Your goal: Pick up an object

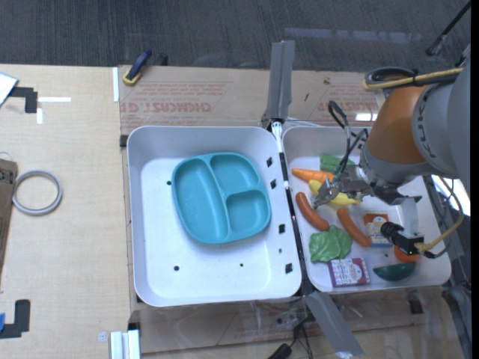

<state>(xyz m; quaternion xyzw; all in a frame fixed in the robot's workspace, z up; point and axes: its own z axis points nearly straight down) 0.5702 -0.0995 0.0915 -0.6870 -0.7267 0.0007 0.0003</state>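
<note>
right bin: holds toy food under the grey arm with its orange band. gripper low in this bin, its tips at a yellow piece; whether the claw is released or clenched cannot be told. carrot just above the gripper; two sausages below it; green leaf lower still; small pink card near the bin's front edge. left bin, beside the right bin: one blue divided plate. roll of tape on the bench, well left of both bins.
</note>
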